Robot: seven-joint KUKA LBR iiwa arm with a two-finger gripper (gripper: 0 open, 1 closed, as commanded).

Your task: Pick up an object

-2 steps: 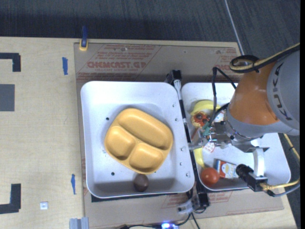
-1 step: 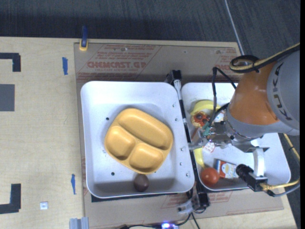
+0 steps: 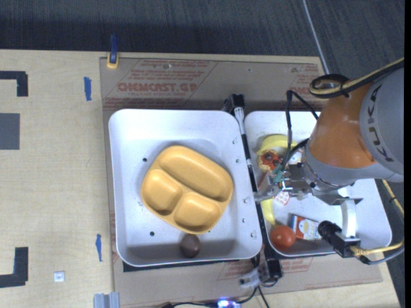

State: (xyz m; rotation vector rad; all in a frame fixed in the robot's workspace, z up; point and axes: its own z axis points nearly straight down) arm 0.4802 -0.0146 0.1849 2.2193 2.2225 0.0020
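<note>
Gripper (image 3: pixel 280 183): low in the right bin (image 3: pixel 379 218), hard by its left wall; grip state, cannot tell.
Objects: red tomato (image 3: pixel 282 236) and small carton (image 3: pixel 307 227) crowd the near rim.
Left bin (image 3: pixel 122 172): yellow tray (image 3: pixel 186 188) mid-floor, brown ball (image 3: pixel 190 246) at the near edge.

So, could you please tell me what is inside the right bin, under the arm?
The right bin holds a red ball, a small carton and something yellow. The arm covers its middle, so anything beneath it is hidden.
</note>
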